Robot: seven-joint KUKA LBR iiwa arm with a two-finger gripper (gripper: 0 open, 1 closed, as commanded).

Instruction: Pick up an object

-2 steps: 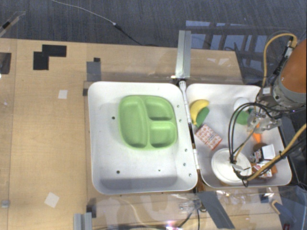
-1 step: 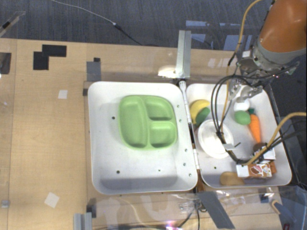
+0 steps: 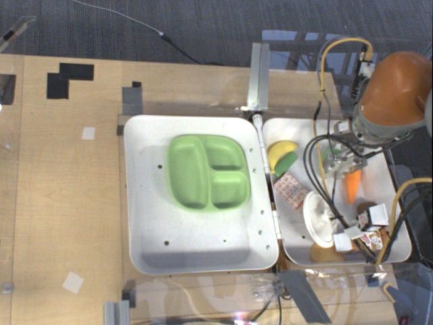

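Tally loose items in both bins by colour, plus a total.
Green: 1, the green three-compartment plastic tray in the left bin
Yellow-green: 1, the yellow and green rounded object
Orange: 1, the orange carrot-shaped object
White: 1, the white round dish
Patterned: 1, the red-patterned packet
Total: 5 clear items; small cartons near the right bin's front corner are too cluttered to count.

A green divided tray [image 3: 207, 172] is lying in the left bin [image 3: 145, 249] at frame centre, while the arm [image 3: 396, 97] is reaching from the upper right over the right bin [image 3: 402, 249], which is holding a yellow-green object [image 3: 282, 156], an orange carrot-like piece [image 3: 352, 185], a white bowl [image 3: 316, 220] and small packets.
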